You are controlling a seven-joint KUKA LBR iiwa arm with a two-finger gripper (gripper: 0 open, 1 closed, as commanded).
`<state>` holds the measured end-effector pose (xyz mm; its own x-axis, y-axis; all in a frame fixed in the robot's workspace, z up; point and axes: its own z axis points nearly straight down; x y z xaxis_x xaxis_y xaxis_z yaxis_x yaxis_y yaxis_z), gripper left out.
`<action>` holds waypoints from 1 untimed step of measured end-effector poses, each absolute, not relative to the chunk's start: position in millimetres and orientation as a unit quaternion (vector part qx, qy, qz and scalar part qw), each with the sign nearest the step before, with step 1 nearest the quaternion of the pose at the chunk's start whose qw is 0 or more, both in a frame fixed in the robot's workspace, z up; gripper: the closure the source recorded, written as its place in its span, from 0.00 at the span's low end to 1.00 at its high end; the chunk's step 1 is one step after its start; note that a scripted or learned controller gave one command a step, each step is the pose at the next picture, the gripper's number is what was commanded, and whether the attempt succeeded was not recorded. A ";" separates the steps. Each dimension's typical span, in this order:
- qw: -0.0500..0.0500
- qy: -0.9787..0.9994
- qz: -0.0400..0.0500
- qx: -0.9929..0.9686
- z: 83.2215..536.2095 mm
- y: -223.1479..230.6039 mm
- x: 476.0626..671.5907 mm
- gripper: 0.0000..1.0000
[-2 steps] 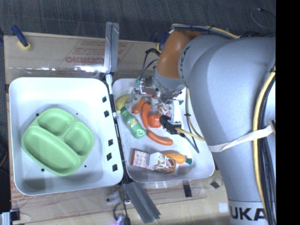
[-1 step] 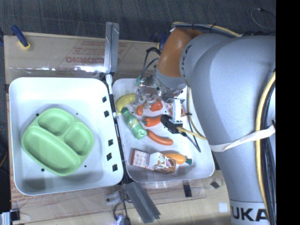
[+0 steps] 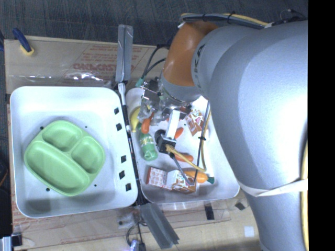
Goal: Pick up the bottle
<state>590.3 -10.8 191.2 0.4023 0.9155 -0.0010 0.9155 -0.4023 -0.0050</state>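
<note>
While hovering over the right bin, approaching; gripper opening untellable. Next: descend to green bottle at 6 o'clock.

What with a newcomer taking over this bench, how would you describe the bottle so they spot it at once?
Take the right white bin, under the grey arm. Near its left wall, between the yellow banana above and the brown carton below, lies the bottle. It alone is pale green all over; its neighbours are yellow, orange or brown.
</note>
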 end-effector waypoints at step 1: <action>0.002 -0.547 0.002 -0.837 191.2 -11.0 590.3 0.00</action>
<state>590.3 -11.0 191.2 0.4026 0.9154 -0.0010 0.9153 -0.4026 -0.0050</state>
